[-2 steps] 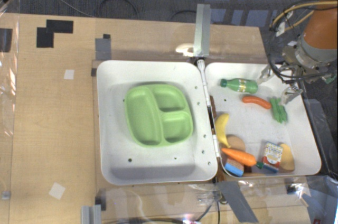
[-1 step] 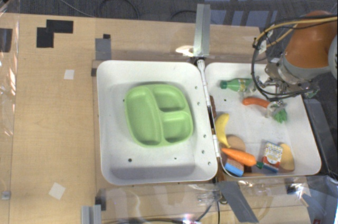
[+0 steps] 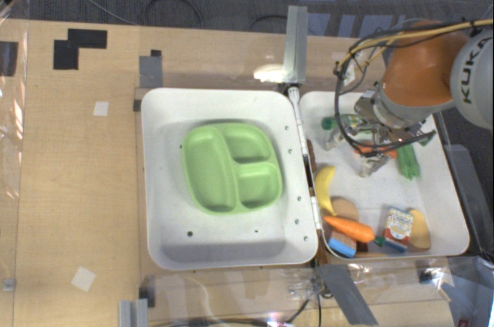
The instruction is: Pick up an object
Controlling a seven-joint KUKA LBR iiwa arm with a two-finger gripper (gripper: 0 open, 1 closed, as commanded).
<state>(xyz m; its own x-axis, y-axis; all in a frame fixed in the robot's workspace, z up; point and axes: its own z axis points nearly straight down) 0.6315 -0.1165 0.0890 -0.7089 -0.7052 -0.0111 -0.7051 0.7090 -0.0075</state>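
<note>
Jaws: can't tell how they stand. The gripper (image 3: 376, 160) hangs under the orange wrist band, wrapped in cables, low over the right bin (image 3: 455, 237)'s upper half, and you can't see anything held in it.

No set target, so take what's nearest. That's the green item (image 3: 407, 162), just beside the gripper at approx 3 o'clock, long axis running 12 to 6, tilted slightly. Part of it sits under the wrist, so its far end is hidden. My read: that's the shortest move, but the jaws would need to close across the 9–3 line to pinch its narrow width.

Other options, all toward 6–8 o'clock from the gripper:
- banana (image 3: 324, 187), 8 o'clock, by the bin's left wall, axis approx 12–6.
- carrot (image 3: 350, 227), 7 o'clock, axis approx 10–4, lying against a blue piece.
- small carton (image 3: 397, 226), 5 o'clock, near the front wall.

Left bin has the green divided tray (image 3: 230, 166), well apart at 9 o'clock. Probably too wide for the jaws.
</note>
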